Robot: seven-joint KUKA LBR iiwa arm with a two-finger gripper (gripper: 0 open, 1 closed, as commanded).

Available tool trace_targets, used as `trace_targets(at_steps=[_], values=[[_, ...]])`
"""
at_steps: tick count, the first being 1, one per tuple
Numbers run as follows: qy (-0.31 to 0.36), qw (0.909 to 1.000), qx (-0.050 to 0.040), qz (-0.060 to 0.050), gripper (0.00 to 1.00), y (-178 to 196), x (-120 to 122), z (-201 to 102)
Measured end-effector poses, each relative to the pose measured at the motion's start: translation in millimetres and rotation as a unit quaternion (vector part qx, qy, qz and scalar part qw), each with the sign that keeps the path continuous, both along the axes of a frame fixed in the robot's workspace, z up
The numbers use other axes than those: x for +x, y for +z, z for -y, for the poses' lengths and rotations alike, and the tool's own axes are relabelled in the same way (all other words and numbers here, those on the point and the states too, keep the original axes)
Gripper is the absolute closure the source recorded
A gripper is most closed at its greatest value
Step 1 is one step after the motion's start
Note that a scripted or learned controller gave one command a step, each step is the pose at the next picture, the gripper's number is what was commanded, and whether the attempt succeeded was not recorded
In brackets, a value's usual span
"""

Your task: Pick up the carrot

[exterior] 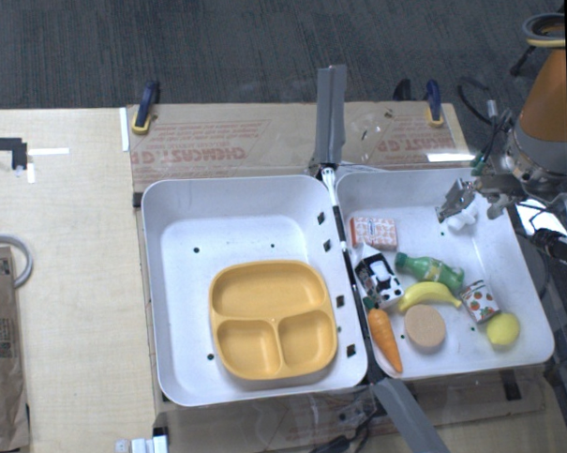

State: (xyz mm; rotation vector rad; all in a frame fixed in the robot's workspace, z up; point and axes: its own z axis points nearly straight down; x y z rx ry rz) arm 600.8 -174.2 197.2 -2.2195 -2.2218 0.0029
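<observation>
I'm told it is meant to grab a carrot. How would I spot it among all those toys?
Look at the right-hand white bin, the one crowded with toy food. Go to its near left corner, along the wall it shares with the other bin. The carrot lies there, a slim orange cone with a small green top, beside the round tan disc and below the black-and-white toy; nothing else there is orange and pointed.

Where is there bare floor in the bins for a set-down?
Left bin: bare floor rings the yellow tray, widest along the far wall. Right bin: bare between the snack packet and the pincer. Crowded near the carrot, banana and lemon.
</observation>
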Motion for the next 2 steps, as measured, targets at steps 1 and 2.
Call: trace_targets(at_steps=[1, 2], values=[[0.001, 1.0000, -0.0004, 0.000, 1.00, 9, 0, 0], [0.165, 0.9863, -0.0011, 0.002, 1.00, 47, 47, 11]])
